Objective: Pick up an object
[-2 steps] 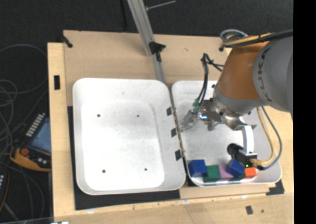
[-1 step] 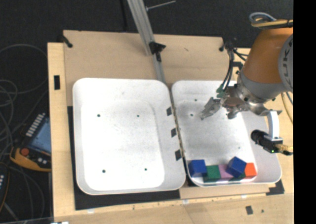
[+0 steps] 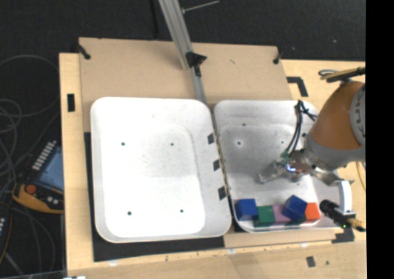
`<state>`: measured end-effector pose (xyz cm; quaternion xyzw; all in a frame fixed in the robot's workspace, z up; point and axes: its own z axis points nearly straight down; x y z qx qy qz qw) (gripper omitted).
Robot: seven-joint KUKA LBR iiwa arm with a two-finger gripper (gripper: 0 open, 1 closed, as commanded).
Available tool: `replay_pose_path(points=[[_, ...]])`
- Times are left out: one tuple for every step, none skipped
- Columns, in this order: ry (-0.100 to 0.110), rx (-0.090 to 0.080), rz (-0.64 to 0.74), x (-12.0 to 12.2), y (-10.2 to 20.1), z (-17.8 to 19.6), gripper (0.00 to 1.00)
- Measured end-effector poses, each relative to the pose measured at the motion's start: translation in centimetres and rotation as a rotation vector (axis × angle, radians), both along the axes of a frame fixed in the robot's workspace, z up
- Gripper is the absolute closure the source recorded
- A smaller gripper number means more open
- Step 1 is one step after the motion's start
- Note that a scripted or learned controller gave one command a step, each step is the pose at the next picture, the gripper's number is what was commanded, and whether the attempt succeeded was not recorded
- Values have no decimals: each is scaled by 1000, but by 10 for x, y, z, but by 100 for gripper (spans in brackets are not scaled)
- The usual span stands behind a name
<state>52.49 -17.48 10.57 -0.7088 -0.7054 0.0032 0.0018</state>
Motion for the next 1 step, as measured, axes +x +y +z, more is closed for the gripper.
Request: replay_pose_path(points=[[-18,-3,8,55,-15,125,0]])
